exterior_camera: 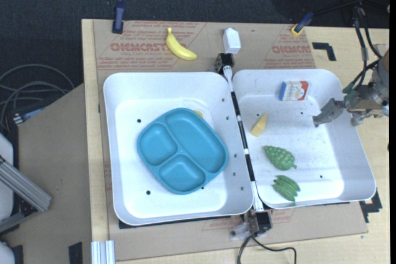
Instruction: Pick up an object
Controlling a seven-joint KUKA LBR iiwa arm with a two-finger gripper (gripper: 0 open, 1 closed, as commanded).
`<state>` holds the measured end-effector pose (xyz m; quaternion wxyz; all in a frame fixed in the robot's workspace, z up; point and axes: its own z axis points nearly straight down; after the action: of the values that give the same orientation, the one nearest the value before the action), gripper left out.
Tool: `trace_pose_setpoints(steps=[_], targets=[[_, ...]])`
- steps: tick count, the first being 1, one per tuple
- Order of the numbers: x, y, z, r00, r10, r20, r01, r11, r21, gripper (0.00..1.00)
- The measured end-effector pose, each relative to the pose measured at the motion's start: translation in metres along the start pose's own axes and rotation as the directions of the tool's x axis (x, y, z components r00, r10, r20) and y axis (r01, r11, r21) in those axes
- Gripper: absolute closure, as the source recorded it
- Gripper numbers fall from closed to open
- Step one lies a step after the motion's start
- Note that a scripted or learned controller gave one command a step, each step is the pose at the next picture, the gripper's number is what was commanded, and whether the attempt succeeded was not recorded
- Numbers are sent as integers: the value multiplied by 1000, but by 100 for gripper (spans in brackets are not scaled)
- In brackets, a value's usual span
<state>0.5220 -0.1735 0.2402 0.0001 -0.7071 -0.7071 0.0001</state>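
My gripper hovers over the right bin's right side, open, with nothing between its spread fingers. In that bin, a small blue, white and red carton lies at the back, left of the gripper. A yellow wedge rests near the bin's left wall. Lower down lie a green bumpy bunch and green pods, both well below and left of the gripper. A blue divided plate sits in the left bin, with a bit of yellow peeking out behind it.
A yellow banana lies on the cardboard bench top behind the left bin. A small white block stands at the back by the seam between the bins. Blue clips sit at the bench's back edge. Cables run at the far right.
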Motion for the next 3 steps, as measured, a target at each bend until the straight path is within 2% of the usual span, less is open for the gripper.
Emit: trace_pose_setpoints(steps=[1,2,3], targets=[[54,-4,92,1000,-1,-1,1,1000,3,0],[67,-8,156,1000,1,-1,-1,1000,1,0],[74,-15,156,1000,1,-2,-1,1000,3,0]])
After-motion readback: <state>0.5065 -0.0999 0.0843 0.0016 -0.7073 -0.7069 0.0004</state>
